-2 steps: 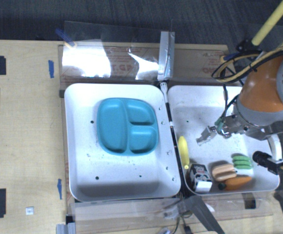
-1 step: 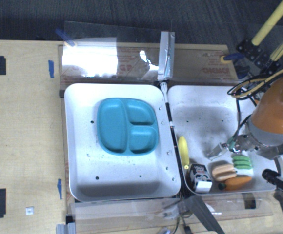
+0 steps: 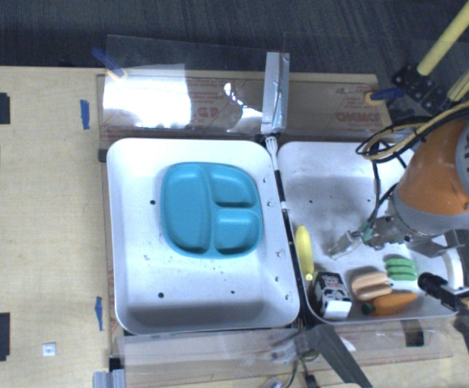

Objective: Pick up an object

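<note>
My gripper (image 3: 344, 243) hangs over the middle of the right bin (image 3: 323, 176), below the orange-banded wrist (image 3: 437, 188). Its fingers stand open with nothing between them. Just left of it a yellow banana (image 3: 303, 251) lies along the bin's left wall. Toward the front lie a black and white small object (image 3: 331, 291), a hot-dog bun (image 3: 369, 282), an orange carrot (image 3: 392, 302) and a green striped piece (image 3: 399, 267). The bun and the green piece sit a little right of and below the gripper, apart from it.
The left bin (image 3: 137, 281) holds a blue divided plate (image 3: 212, 208). A clear upright panel (image 3: 275, 91) stands behind the divider between the bins. Cables (image 3: 388, 140) loop at the right bin's far right corner. Wooden bench surface (image 3: 32, 241) spreads to the left.
</note>
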### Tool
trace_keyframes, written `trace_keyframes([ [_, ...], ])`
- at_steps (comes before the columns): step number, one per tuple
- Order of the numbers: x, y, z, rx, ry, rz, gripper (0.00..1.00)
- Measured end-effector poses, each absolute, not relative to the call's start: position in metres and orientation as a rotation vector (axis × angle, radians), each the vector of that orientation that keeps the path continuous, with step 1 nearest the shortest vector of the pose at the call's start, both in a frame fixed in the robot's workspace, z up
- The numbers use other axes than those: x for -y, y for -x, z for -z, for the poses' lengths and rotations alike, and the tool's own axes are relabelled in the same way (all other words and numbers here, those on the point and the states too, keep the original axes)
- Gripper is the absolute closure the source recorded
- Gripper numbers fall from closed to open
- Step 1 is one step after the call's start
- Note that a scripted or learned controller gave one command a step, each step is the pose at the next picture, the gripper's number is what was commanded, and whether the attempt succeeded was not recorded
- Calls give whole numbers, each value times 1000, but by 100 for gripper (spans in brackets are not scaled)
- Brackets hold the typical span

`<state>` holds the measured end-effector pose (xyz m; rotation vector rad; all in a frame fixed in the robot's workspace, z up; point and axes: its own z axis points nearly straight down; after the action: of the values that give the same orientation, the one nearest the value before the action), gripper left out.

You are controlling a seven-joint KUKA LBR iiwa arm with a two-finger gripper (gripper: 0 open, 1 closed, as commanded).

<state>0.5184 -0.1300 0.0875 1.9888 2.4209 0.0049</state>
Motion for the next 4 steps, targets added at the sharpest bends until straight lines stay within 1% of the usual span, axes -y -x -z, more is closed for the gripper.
trace_keyframes([
  [1,112,-535,-104,-2346,-2086,-2,0],
  [2,134,-604,-86,-2252,-2186,-2,0],
  [3,149,-536,-119,-2103,-2335,1,0],
  [4,153,-483,-88,-2083,-2350,-2,0],
])
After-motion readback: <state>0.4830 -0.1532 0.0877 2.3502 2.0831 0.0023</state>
